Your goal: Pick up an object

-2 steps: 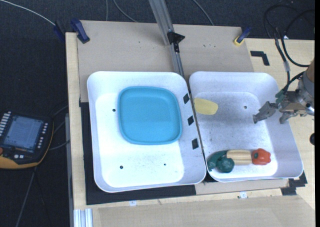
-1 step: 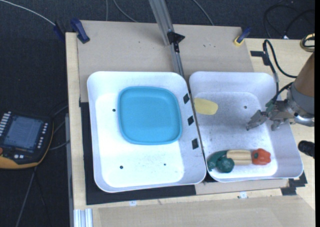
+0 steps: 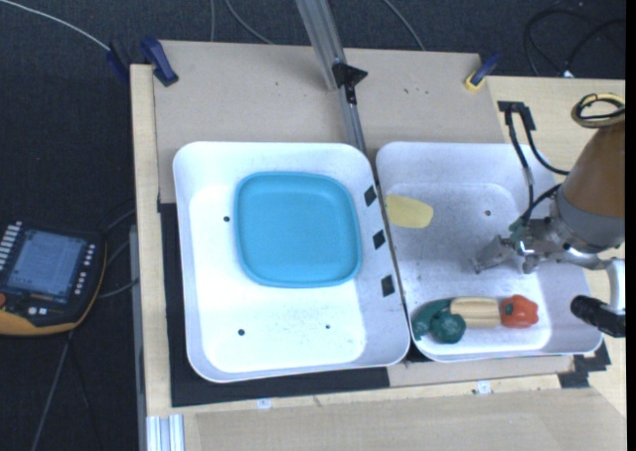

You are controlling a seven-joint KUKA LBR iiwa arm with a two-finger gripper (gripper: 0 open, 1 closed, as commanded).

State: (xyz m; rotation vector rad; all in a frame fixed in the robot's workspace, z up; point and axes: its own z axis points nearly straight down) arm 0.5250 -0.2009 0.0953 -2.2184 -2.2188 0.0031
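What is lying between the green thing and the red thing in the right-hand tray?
A tan, stick-shaped piece lies between the green object and the red object, along the right bin's near edge in the camera view.

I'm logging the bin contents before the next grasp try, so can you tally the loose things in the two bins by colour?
Blue: 1, the plate in the left bin
Yellow: 1, the flat piece in the right bin
Green: 1, the green item
Tan: 1, the tan item
Red: 1, the red item
Total: 5
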